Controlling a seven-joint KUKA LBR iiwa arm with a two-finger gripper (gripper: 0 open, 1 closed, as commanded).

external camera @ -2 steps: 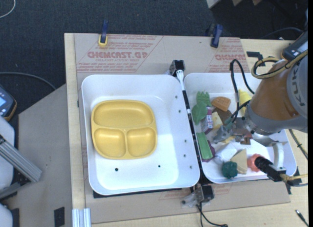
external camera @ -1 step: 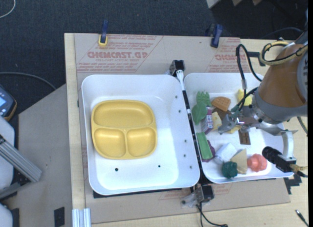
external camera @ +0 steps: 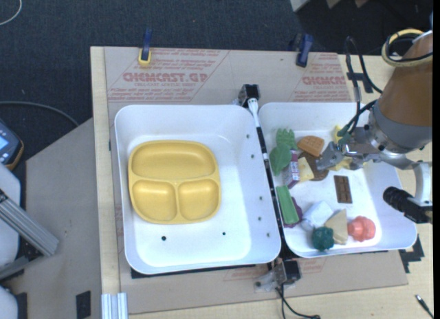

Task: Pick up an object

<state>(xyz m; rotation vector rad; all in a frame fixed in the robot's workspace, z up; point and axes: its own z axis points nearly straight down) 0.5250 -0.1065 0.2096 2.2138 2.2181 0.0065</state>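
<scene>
My gripper (external camera: 335,157) hangs low over the middle of the right bin (external camera: 392,238), under the grey wrist and orange band. Its tip is right beside a brown piece (external camera: 318,168) and an orange-brown piece (external camera: 311,146); whether it touches either I cannot tell. A light green toy (external camera: 282,150) lies to its left. Below it lie a brown rectangle (external camera: 342,188), a white block (external camera: 317,212), a green bar (external camera: 287,205), a dark green lump (external camera: 322,238), a cream piece (external camera: 338,223) and a red round thing (external camera: 361,228).
The left bin (external camera: 237,238) holds a yellow three-part plate (external camera: 175,180). A black ridge with clamps (external camera: 260,147) divides the two bins. Cables and a black part of the arm (external camera: 404,202) lie over the right bin's right side.
</scene>
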